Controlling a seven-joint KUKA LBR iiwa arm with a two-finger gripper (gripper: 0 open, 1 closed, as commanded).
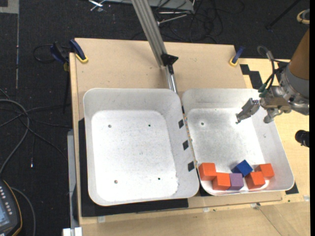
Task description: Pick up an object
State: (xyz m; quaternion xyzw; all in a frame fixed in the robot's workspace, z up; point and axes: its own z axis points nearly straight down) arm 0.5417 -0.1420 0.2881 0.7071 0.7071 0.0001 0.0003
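Observation:
Several small blocks lie huddled along the near edge of the right bin [216,132]: orange blocks [207,170] on both sides, a blue block [242,168] in the middle and a purple block [236,181] just in front of it. My gripper [257,115] hangs over the far right part of that bin, well away from the blocks. Its two fingers [244,113] stand apart, open, with nothing between them.
The left bin [98,132] sits beside the right one, their rims touching in the middle. A slanted metal pole [150,26] runs from the far side down to the junction of the bins. Clamps [78,53] grip the bench's far corners.

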